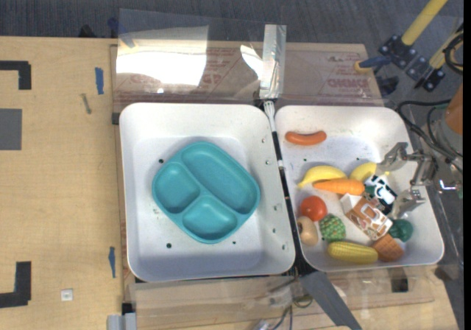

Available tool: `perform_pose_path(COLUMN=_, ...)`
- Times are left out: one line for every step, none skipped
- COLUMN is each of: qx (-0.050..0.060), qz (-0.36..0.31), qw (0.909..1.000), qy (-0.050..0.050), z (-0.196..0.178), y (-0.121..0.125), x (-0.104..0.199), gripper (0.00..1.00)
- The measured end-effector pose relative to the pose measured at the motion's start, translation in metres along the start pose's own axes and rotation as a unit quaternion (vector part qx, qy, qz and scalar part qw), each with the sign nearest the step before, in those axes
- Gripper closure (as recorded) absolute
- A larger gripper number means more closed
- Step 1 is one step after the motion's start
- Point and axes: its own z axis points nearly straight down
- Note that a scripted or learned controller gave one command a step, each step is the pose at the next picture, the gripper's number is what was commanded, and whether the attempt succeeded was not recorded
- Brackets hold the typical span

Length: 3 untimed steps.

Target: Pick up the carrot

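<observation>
Carrot [339,186] lies untouched in the right bin [427,247]; your hand [403,177] hovers open and empty just beside it, so approach, lower, then close.

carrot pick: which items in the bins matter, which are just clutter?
Job:
carrot, right bin
tool, open, beside the pile

Clutter:
banana
sausage
tomato
corn cob
broccoli
teal divided plate, left bin
</observation>
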Motion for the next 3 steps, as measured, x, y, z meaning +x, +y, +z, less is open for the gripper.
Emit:
perform_pose_path(qx=-0.001, qz=0.078, qw=0.9969, qy=-0.001, z=0.079, y=0.059, x=-0.008, gripper=0.00)
perform_pose_path(qx=-0.001, qz=0.187, qw=0.9824, qy=-0.004, z=0.097, y=0.094, x=-0.030, gripper=0.00)
perform_pose_path(qx=-0.001, qz=0.186, qw=0.9826, qy=-0.005, z=0.086, y=0.095, x=-0.031, gripper=1.00)
